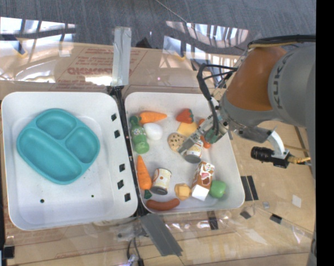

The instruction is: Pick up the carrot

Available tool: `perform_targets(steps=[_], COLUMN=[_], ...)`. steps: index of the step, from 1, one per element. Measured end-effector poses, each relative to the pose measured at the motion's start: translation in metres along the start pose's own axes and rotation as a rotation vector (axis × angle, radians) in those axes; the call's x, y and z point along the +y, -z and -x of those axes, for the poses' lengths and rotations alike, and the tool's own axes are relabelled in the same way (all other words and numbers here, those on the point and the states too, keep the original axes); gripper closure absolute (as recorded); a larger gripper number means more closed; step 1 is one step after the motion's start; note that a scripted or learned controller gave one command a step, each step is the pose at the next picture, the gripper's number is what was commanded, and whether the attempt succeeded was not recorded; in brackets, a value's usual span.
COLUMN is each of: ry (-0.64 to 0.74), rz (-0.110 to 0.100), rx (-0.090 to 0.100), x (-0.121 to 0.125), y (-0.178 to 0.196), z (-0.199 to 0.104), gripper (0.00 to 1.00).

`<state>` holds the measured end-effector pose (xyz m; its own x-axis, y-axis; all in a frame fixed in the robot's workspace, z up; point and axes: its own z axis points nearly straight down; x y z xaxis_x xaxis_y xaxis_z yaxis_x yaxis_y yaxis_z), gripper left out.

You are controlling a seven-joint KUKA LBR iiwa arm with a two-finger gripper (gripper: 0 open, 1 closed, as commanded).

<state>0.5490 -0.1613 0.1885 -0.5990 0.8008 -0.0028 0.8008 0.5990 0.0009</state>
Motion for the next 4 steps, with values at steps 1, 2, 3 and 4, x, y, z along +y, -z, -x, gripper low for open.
perform_targets(steps=[1,2,3,4], ry=[-0.328,-0.295,-0.283,-0.141], rz=[-0.005,-0.002,-0.005,0.007], rx=[0.005,0.000,0.002,-0.003], x=[0.086,0.115,0.117,0.142], y=[-0.036,-0.096,-0.087,0.064], z=[0.010,0.014,0.012,-0.041], gripper=[0.00,0.00,1.00,1.00])
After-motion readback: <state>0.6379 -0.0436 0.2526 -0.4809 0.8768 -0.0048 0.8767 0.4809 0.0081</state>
